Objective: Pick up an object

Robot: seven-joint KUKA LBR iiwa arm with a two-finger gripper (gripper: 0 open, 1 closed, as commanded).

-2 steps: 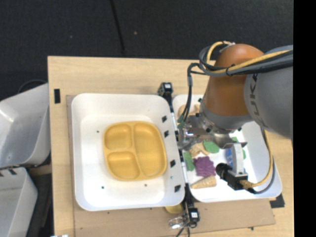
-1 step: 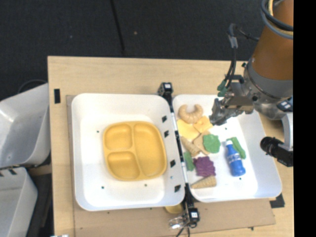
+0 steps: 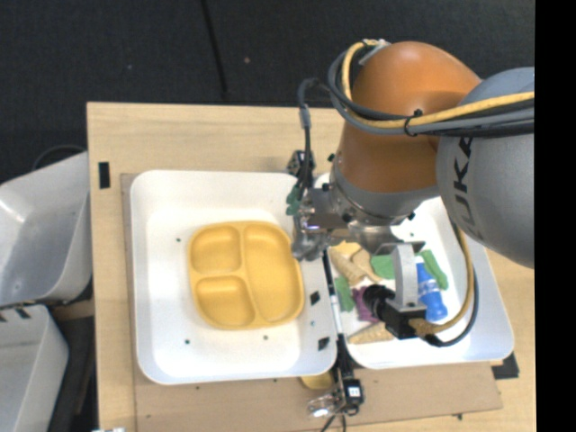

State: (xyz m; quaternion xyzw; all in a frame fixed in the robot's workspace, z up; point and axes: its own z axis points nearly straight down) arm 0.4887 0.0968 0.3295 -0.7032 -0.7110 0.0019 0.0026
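The arm [image 3: 405, 124] is reached in from the right of the frame and is lowered over the right bin [image 3: 486, 336]. Much of that bin is covered by the orange band and the grey body. The gripper [image 3: 355, 241] is seen at the bin's left side, close to the rim shared with the left bin [image 3: 162, 205]. It is masked from above by the wrist, so whether it is open or closed cannot be told, and nothing can be said to be held.

The things to be picked are heaped just below and right of the gripper, in the middle of the right bin. A beige piece [image 3: 349, 261] lies nearest the gripper. A purple thing [image 3: 367, 300] lies below that piece. A green thing [image 3: 435, 266] and a blue thing [image 3: 434, 300] lie further to the right. They are crowded together, partly overlapping, and their exact shapes cannot be made out.

In the left bin a yellow divided plate [image 3: 245, 273] is laid flat near the centre, well apart from the heap.

The arm is judged to be set low over the heap because a grasp is being tried there, most likely on the beige piece. With the pieces packed so tightly, a neighbour could be nudged or caught along with the target.
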